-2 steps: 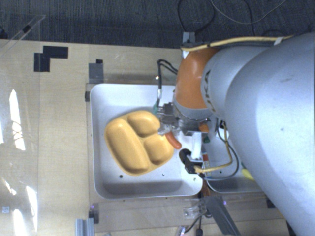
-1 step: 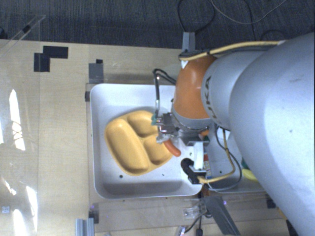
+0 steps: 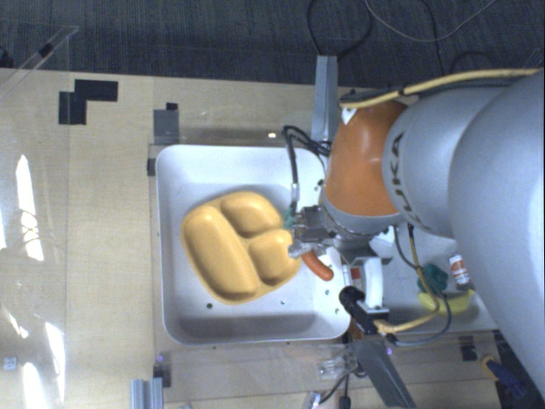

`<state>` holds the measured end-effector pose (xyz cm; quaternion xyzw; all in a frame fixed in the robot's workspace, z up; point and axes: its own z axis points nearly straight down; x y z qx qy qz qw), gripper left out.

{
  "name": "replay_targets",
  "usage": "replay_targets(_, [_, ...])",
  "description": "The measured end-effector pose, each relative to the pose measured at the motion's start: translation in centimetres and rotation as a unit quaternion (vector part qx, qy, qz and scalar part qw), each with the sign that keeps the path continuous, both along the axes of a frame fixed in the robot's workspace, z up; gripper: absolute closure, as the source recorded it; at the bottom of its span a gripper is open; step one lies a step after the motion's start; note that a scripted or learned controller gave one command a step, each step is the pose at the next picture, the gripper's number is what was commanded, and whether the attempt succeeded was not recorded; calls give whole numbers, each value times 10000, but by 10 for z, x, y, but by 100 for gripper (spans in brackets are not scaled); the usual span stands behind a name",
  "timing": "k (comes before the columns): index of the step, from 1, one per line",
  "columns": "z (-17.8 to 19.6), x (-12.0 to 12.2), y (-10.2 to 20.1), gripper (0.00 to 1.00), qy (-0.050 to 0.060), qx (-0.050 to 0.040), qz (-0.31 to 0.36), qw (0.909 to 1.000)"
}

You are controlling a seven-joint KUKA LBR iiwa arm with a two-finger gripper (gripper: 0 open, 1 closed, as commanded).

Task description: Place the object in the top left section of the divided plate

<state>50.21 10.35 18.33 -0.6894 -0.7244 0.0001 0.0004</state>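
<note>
A: Looming closest, grey arm [image 3: 481, 169], reaching in from the table's right edge, orange band [image 3: 362, 173] hanging over the right wall of the left bin [image 3: 170, 194].

B: And the jaws?

A: Tucked under the wrist, hard by the right rim of the yellow divided plate [image 3: 226, 250]. Open or closed? Cannot tell from up here.

B: Whereabouts of the object?

A: Small orange-red object [image 3: 318, 268], low down, just beside the plate's right rim and outside it, close under the wrist. Gripped or lying loose? Cannot tell that either.

B: Progress, then?

A: Looks early. Nothing resting in any of the plate's three sections. Placement not yet done. Left to do, by the look of it: get a sure hold, lift over the rim, carry across to the top left section, let go.

B: Room for all that?

A: Tight at the start. Object squeezed between plate rim and the bin's right wall, wrist crowding in above. Beyond that, more generous: plate sitting mid-bin, bare white floor all round, widest along the bin's top and left edges. Open air over the plate itself.

B: Anything in the way?

A: Raised rim and dividers, probably the likeliest thing to clip on a low pass. Yellow and green bits [image 3: 451, 303] over in the right bin, well apart from the route.
</note>
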Motion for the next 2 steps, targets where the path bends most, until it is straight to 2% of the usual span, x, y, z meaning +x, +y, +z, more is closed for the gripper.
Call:
replay_targets(1, [0, -15, -20, 100, -2, -1, 191, 9998])
replay_targets(2, [23, 41, 53, 100, -10, -2, 413, 9991])
